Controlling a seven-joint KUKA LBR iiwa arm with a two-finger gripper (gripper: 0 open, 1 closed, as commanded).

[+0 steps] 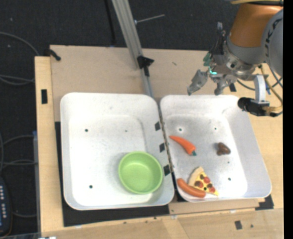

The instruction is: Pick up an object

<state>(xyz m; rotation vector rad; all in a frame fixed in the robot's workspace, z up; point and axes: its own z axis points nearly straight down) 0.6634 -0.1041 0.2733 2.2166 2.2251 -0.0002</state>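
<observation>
Gripper (pixel 209 86) is hovering with fingers spread, unladen, beyond the right bin's (pixel 251 158) far rim; descending here risks striking that rim.

Bright, even overhead light washes out the two shallow white plastic bins (pixel 111 123). Shadows are soft. The picture is slightly grainy, dark around the bench.

The grey arm (pixel 253 19) with its orange band reaches in from the upper right, wrist angled down and leftward. Its gripper (pixel 209 87) hangs with two fingers (pixel 196 82) spread apart, gripping nothing.
</observation>
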